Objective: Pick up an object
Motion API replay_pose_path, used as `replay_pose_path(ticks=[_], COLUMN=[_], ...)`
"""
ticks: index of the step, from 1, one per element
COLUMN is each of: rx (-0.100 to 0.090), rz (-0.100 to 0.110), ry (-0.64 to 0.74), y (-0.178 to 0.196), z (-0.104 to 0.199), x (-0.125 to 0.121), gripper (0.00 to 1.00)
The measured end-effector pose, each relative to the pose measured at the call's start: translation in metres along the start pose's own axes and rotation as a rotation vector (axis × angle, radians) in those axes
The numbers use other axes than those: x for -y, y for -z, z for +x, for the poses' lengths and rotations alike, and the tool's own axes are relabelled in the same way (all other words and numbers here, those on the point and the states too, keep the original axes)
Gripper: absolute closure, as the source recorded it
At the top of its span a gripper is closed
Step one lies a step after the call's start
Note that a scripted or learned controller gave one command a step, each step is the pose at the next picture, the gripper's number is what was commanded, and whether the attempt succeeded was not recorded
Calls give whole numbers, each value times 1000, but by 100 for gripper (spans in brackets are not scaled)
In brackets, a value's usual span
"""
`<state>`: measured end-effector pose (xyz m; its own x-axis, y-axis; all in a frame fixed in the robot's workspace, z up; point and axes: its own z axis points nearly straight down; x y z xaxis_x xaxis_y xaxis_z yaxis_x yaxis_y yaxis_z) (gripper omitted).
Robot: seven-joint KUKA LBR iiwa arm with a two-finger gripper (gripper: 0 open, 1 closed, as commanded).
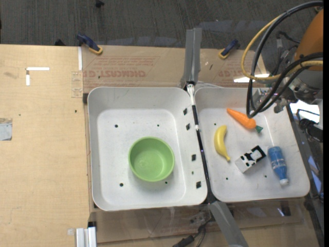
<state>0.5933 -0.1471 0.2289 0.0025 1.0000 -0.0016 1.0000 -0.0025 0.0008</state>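
Rightward, a carrot [242, 118], banana [221, 142], blue bottle [277, 163] and black-and-white block [251, 159] are seen in the right bin [295, 187]; a green bowl [151, 159] is held by the left bin [97, 189]. Whether the claw is wide or narrow cannot be told.

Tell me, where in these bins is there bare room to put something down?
Left bin: all around the green bowl, especially behind it. Right bin: the front strip and left rear corner. Crowded among carrot, banana, black-and-white block and blue bottle.

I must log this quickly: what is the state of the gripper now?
Gripper: cannot be told; the arm sits at the right edge, above the right bin.
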Motion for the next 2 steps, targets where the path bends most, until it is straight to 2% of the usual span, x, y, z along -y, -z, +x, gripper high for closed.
replay_pose_path(ticks=[1, 2], rx=[-1, 1], rz=[2, -1], ry=[211, 206], y=[-133, -122], z=[41, 39], x=[4, 3], gripper=[0, 100])
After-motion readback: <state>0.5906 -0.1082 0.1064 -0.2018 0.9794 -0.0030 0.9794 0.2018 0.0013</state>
